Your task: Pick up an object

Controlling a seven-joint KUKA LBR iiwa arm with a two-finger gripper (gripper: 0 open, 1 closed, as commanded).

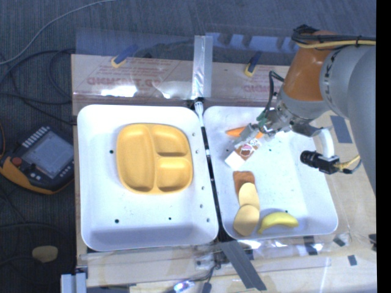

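My gripper [261, 127] is low over the far part of the right bin [317, 188], under the orange-banded wrist. Just to its left lies a small orange piece [234, 131]. A white packet with a red mark [242, 152] lies slanted right below the gripper tip, touching it or nearly so. Nearer the front lie a brown bread-like piece [243, 177], two pale yellow rounded pieces [247, 206] and a banana [278, 221].
The left bin [98, 218] holds a yellow divided tray [154, 157]. A black cylindrical fitting [317, 160] juts from the arm over the right bin's right side. A metal divider post [201, 66] stands behind the bins.
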